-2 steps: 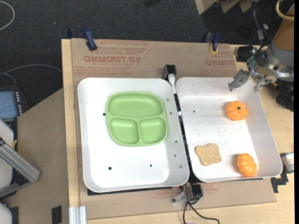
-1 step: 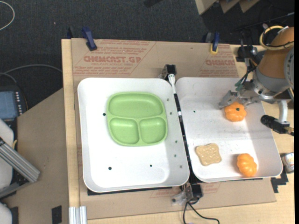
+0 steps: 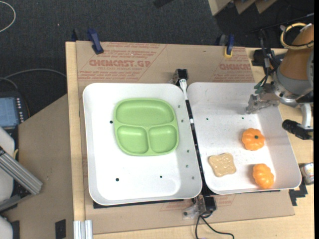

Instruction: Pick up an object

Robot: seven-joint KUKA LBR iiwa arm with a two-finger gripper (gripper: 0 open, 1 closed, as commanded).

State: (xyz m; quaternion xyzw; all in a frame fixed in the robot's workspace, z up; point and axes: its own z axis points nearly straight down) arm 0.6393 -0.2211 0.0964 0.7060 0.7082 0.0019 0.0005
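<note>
Two shallow white bins sit side by side on a brown table (image 3: 149,59). The left bin (image 3: 99,148) holds a green divided plate (image 3: 146,126) near its centre. In the right bin (image 3: 219,103), a tan cracker (image 3: 222,165) lies at about 7 o'clock, one orange pumpkin (image 3: 253,139) near 4 o'clock, another pumpkin (image 3: 262,176) at 5 o'clock. The gripper (image 3: 256,103) hovers at 1 o'clock, holding nothing; whether its fingers are spread cannot be told.
</note>
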